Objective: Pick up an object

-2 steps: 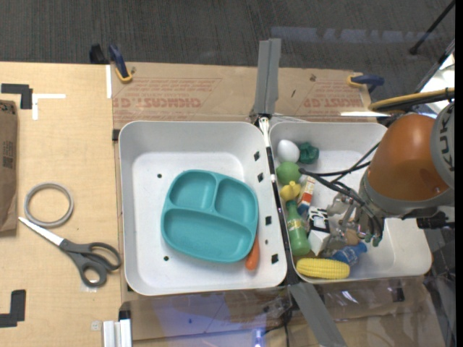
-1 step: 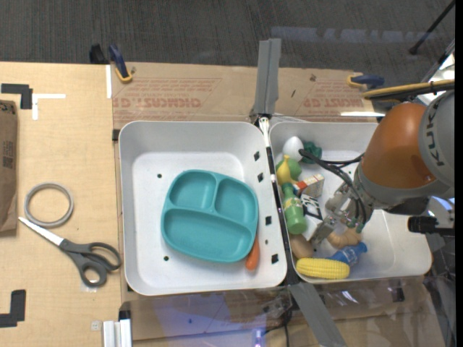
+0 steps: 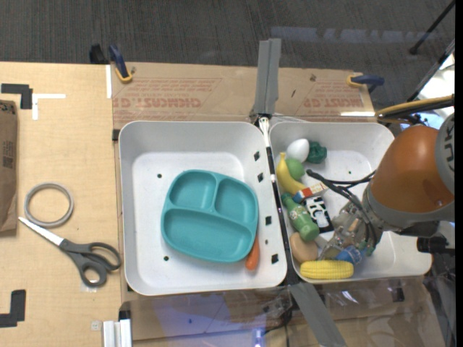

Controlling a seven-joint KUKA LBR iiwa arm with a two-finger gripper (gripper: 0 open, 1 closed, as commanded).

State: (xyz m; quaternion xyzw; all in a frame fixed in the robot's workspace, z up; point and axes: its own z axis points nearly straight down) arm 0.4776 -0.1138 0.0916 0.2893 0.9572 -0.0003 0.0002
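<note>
In the right bin (image 3: 340, 137), my gripper (image 3: 346, 243) is low over a pile of toy food near the front edge. Below it lies a yellow corn cob (image 3: 326, 270), with a tan round piece (image 3: 303, 249) to its left. A green bottle (image 3: 301, 218), a yellow banana (image 3: 288, 180), a white egg (image 3: 298, 149) and a dark green piece (image 3: 317, 152) line the bin's left side. A black-and-white block (image 3: 317, 210) sits next to the bottle. The arm's orange band (image 3: 414, 172) hides the bin's right part.
The left bin (image 3: 145, 194) holds a teal divided plate (image 3: 210, 216) and an orange carrot (image 3: 252, 254) by its front right corner. On the bench to the left lie scissors (image 3: 76, 251) and a tape roll (image 3: 48, 203). Cables run from the wrist across the right bin.
</note>
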